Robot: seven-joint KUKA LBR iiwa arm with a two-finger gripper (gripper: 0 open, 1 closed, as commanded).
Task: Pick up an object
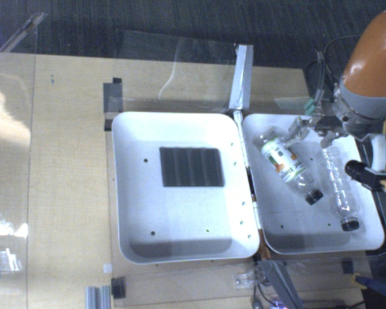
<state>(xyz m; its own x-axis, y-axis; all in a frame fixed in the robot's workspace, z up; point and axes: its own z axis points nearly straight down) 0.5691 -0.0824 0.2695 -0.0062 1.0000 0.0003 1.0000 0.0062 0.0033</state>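
Gripper point(318, 122): above the right bin's point(373, 240) far edge; whether it holds anything, I cannot tell.
Labelled bottle point(284, 161): lies in the right bin, beside a clear bottle point(339, 185).
Risk: smooth round plastic probably rolls or slips from a pinch.

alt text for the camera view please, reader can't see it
The arm's gripper hovers over the back of the right bin, which holds two clear plastic bottles, a labelled one and a plain one. The left bin has a dark ribbed panel in its floor.
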